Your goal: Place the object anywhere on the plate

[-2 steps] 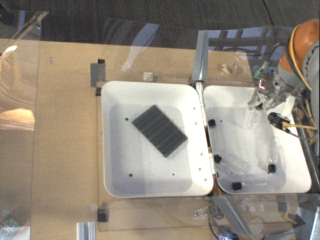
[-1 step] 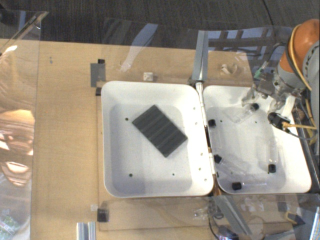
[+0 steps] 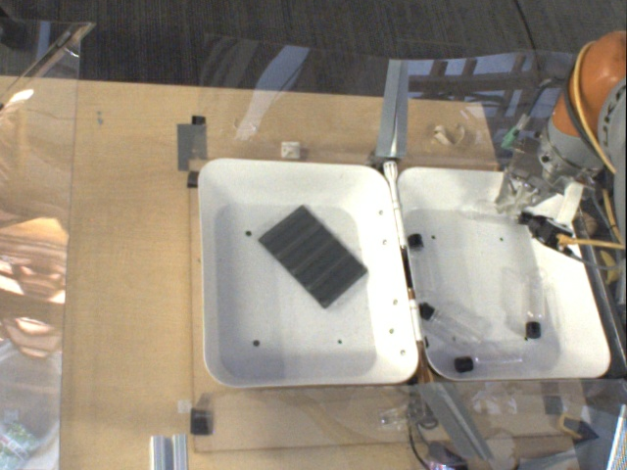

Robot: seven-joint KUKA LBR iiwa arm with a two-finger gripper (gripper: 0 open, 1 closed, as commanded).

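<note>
- Looking down, we see 2 white bins side by side on the wooden bench point(image 3: 118, 262); a metal bar point(image 3: 394, 116) runs toward the gap btw them at the far side.
- Left bin point(image 3: 208, 262): a dark ribbed slab point(image 3: 313, 256), flat on the floor, turned at an angle to the walls, roughly mid-bin, clear of all walls. Whether it is the plate or the object, we can't tell.
- Right bin point(image 3: 470, 177): 4 small black bits, 2 along the left wall point(image 3: 414, 241) point(image 3: 426, 311), 1 at the near-left corner point(image 3: 462, 365), 1 toward the near-right point(image 3: 532, 330). A faint see-through shape point(image 3: 524, 292) lies on the floor; too vague for us to name.
- Arm w/ orange band point(image 3: 600, 71) comes in at top right.
- Claw point(image 3: 517, 192) sits over the far-right corner of the right bin, well apart from the slab. Wide or narrow: we can't tell, too cluttered w/ cables. We see nothing held in it.
- Small pale block point(image 3: 290, 150) on the bench just beyond the left bin.
</note>
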